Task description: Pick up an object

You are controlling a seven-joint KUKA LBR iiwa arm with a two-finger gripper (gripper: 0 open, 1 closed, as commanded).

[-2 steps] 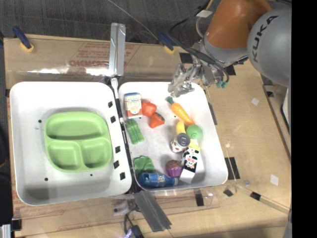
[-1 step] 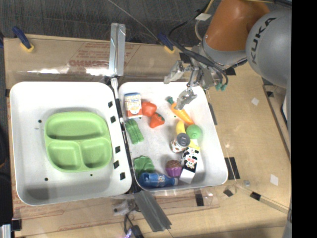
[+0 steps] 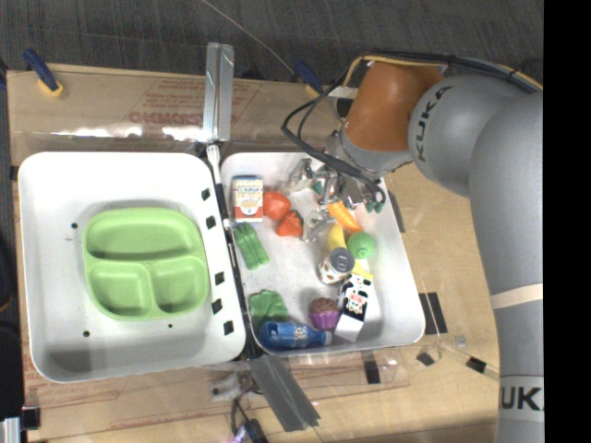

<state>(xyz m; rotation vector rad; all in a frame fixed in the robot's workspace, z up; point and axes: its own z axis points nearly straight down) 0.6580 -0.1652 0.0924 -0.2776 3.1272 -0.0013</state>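
My gripper (image 3: 321, 190) hangs low over the far part of the right bin (image 3: 399, 293), below the orange band of the arm. It sits just right of a red toy (image 3: 275, 204) and a second red piece (image 3: 292, 224), and just left of an orange carrot-like toy (image 3: 344, 215). I see nothing clearly held in it. Other objects in this bin: a small orange-and-white box (image 3: 247, 198), a green block (image 3: 250, 245), a yellow piece (image 3: 337, 238), a green ball (image 3: 362, 245), a small can (image 3: 334, 267), a cow-patterned carton (image 3: 354, 304), a purple cup (image 3: 323, 314), a blue bottle (image 3: 292, 335).
The left bin (image 3: 46, 321) holds a green divided plate (image 3: 145, 262). A metal divider (image 3: 219, 90) stands at the far edge between the bins. The grey arm (image 3: 489, 155) fills the right side. A dark green item (image 3: 267, 303) lies by the blue bottle.
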